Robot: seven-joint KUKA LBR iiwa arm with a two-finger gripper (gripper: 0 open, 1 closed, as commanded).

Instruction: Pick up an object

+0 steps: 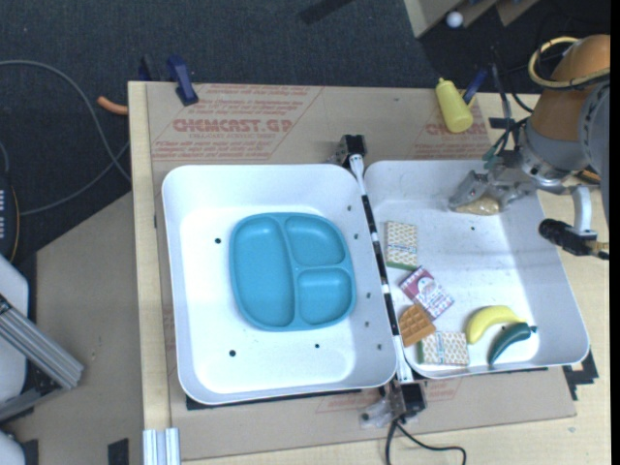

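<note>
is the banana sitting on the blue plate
No, the banana lies in the right bin near its front corner, while the blue plate sits in the left bin.

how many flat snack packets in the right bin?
4, all along its left side: a pale one up top, a purple-and-white one below it, an orange one, then another pale one at the front. The gripper may hide more.

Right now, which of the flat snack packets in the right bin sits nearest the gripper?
The pale checked packet at the top of the row along the bin's left wall, above the purple-and-white packet. The gripper is at the bin's far end.
</note>
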